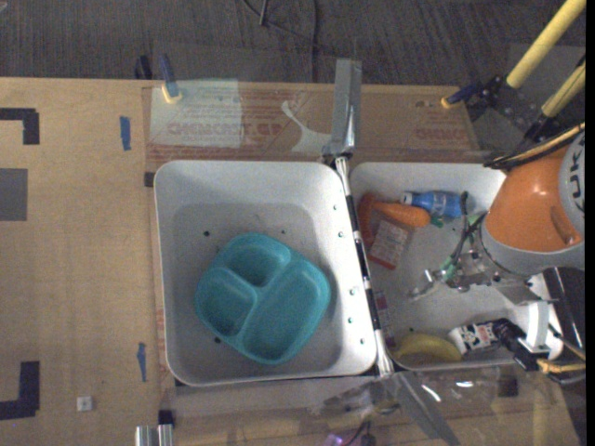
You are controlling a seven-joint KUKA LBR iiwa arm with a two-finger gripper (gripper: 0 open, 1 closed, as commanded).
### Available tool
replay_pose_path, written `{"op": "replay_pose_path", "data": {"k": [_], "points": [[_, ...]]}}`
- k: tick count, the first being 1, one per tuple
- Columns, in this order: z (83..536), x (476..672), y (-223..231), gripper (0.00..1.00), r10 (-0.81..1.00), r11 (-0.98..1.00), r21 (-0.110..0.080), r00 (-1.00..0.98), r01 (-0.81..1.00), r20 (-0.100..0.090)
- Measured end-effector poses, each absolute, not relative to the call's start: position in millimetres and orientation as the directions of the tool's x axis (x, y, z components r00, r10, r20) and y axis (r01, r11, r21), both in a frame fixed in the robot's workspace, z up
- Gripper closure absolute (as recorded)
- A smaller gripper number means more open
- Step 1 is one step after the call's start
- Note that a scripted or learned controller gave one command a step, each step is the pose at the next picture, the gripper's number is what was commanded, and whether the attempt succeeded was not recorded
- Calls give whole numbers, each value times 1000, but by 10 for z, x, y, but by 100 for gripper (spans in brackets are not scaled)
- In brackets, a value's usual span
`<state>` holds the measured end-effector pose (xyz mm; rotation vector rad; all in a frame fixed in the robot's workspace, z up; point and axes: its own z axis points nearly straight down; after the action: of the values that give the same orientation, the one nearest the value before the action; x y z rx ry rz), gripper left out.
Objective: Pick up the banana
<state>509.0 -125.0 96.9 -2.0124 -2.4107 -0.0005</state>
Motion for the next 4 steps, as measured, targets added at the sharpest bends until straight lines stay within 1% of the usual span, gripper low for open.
{"op": "replay_pose_path", "data": {"k": [1, 2, 3, 4], "points": [[1069, 5097, -1264, 100, 985, 175, 3, -175, 985, -1], [892, 4835, -1455, 100, 968, -252, 9, 252, 968, 5], [1033, 4800, -1440, 100, 999, -32, 2, 32, 999, 0], [2020, 5521, -1307, 100, 999, -40, 2, 40, 999, -1]]}}
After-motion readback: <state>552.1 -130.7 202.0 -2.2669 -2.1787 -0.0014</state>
